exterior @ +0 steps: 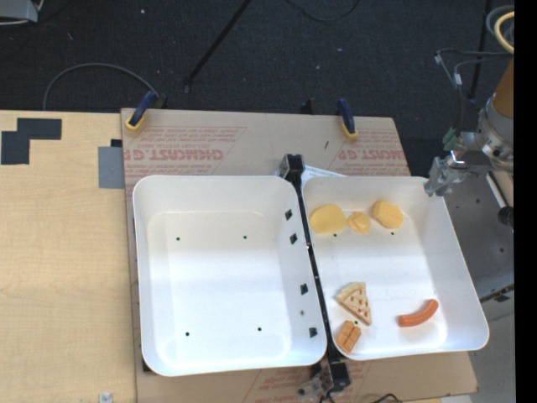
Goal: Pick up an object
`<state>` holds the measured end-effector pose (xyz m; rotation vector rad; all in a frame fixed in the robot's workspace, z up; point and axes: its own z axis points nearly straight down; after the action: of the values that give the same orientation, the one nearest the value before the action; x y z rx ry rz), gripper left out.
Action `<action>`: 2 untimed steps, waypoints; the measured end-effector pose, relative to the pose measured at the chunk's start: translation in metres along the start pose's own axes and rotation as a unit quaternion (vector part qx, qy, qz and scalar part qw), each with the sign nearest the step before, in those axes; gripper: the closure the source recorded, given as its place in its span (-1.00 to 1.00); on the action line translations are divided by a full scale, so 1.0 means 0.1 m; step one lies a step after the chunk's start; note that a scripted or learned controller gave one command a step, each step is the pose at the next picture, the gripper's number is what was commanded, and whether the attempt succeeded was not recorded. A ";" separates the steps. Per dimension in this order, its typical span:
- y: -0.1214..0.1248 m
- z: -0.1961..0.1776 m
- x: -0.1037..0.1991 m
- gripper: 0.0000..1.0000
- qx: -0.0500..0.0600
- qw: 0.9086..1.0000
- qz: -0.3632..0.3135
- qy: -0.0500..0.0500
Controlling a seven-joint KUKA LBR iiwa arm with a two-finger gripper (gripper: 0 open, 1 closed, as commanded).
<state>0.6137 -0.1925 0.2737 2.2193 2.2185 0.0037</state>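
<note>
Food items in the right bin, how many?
6: three yellow pieces along the far side, waffle wedge and waffle square near the divider, sausage near the right wall.

My arm [500, 99] is cut off by the right edge above my wrist. My gripper [438, 179] is too small and dim to read its fingers' spread.

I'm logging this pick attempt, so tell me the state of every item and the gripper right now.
Sausage: lying flat, right bin, untouched.
Waffle wedge: flat, right bin.
Small waffle piece: by the divider.
Three yellow pieces: in a row, far end.
Left bin: in place.
Gripper: above the right bin's far corner, holding nothing.
</note>
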 end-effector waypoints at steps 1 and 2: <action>-0.06 0.13 0.42 1.00 0.002 1.000 -0.001 0.001; -0.17 0.19 0.82 1.00 0.002 1.000 -0.001 0.001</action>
<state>0.5970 -0.1100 0.2544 2.2194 2.2249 -0.0001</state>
